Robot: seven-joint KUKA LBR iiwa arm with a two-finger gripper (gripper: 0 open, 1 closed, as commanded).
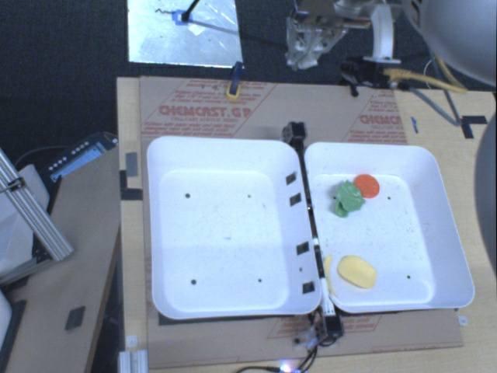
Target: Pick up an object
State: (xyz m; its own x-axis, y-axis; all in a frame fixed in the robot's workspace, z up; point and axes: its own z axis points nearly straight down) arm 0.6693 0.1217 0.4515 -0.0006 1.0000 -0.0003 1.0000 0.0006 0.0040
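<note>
The right bin (443, 208) holds three objects. A green crumpled object (348, 198) lies near the bin's upper left, and an orange round object (366, 185) touches its upper right side. A yellow rounded object (356, 271) rests near the bin's lower left corner. My gripper (304, 55) hangs high above the bench's far edge, well behind both bins, with nothing visible between its fingers. It is far from all three objects.
The left bin (167, 231) sits beside the right one, joined by a black clip strip (304, 231). A shiny metal sheet (183, 22) lies at the back left. A yellow and blue clamp (233, 88) stands on the cardboard's far edge. Cables (411, 76) trail at the back right.
</note>
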